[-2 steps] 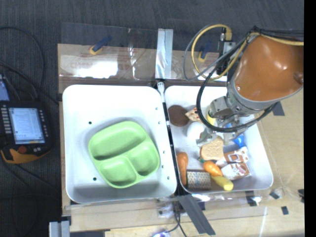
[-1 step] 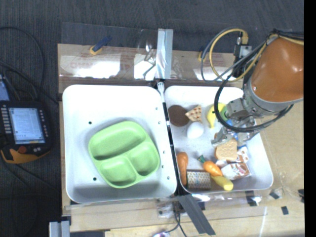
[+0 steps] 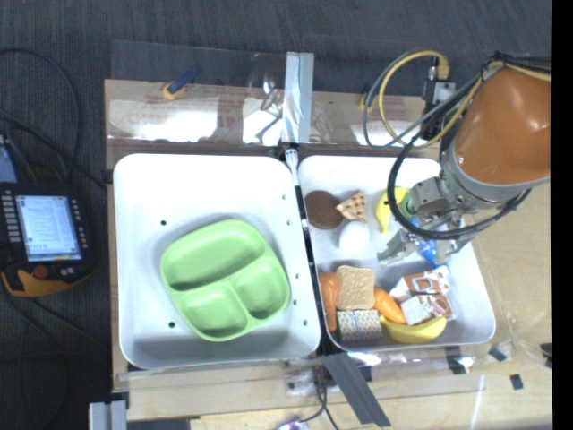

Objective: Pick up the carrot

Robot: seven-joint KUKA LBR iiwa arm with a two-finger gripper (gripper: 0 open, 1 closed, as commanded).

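Two shallow white bins sit side by side, and the right bin is the crowded one. At its near edge a curved yellow banana lies along the wall, with a grey ridged block just beside it. The small orange carrot rests between them, touching the banana and pressed against a square tan cracker; a small red-and-white carton lies on its other side. A second orange piece by the bin divider could also be carrot (I cannot be sure).

A little farther, the grey two-finger gripper hovers above the bin, apart from the carrot. Its fingers seem spread and hold nothing. Beyond it are a brown round disc and a waffle-like piece.

My concern: the carrot is so tightly packed that a descending finger may land on the cracker or carton, or take a neighbour instead. The carrot's far end is partly hidden under the cracker, and the fingertips are hard to make out. The green divided plate sits in the left bin.
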